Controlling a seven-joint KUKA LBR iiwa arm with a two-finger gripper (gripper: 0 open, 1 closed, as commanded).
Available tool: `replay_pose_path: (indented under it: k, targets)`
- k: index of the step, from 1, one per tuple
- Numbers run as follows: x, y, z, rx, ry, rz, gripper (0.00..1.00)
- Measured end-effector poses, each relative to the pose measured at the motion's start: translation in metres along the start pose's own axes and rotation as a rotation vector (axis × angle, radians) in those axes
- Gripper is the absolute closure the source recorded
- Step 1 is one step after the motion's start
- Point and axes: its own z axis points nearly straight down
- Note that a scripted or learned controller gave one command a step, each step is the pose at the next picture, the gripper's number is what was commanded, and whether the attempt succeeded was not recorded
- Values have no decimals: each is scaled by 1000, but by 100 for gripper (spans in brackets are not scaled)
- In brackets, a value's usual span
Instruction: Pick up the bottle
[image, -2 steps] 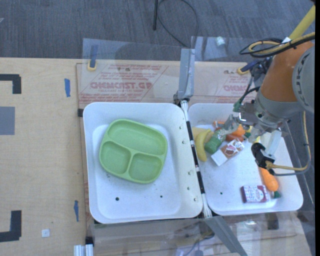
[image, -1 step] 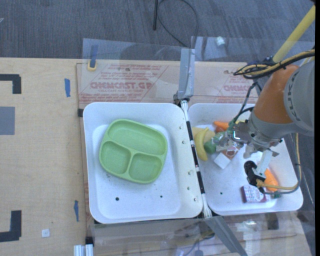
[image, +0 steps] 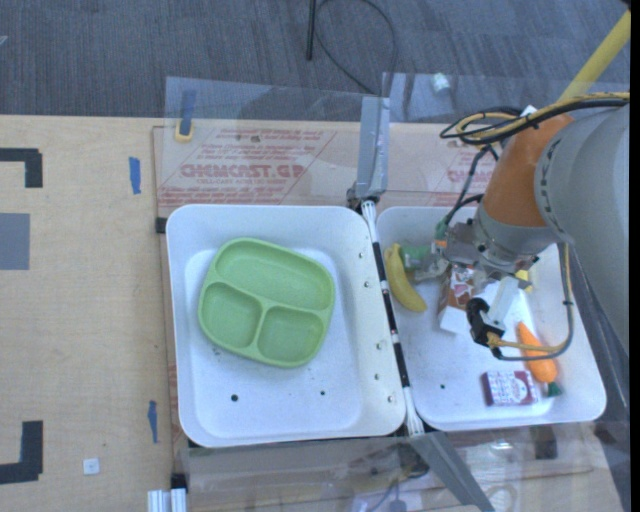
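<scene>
Grey and orange at the wrist, reaching in from the right over the right bin (image: 590, 395). Tool (image: 480, 285) low inside that bin, at its upper middle, mostly hidden under the wrist from this angle; open or closed: cannot tell. Black cables (image: 480, 125) looping off the orange band of the arm (image: 560, 170), one yellow-tipped lead hanging down past the tool toward the carrot.

Just below-left of the tool: white-and-brown item, apparently the bottle (image: 455, 305), lying on the bin floor, partly covered by the tool; cannot tell whether touched or gripped. Shape too blurred for more.

Left of that: banana (image: 405, 282), yellow, lying along the left wall of the right bin, near the bottle but apart from it. Right and lower: carrot (image: 538, 355), orange, slanted, near the right wall. Below the carrot: small red-and-white box (image: 508, 387), flat, close to the front edge of the bin.

Left bin (image: 190, 400) touching the right bin along the middle seam. Inside it: green plate (image: 265, 300) with three compartments, flat, toward the upper-left part, well apart from the tool.

Both bins on a pale wood table (image: 80, 300), with blue tape bits and black marks at its left side. Clear sheet with red print behind the bins.
</scene>
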Motion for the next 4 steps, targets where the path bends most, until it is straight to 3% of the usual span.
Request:
replay_pose_path:
  k: [1,2,3,4]
  targets:
    - [11,45,2,52,-4,-150,0]
    - [80,39,-91,15,0,244,0]
    - [18,40,-8,10,2,286,0]
    - [19,41,-19,9,0,284,100]
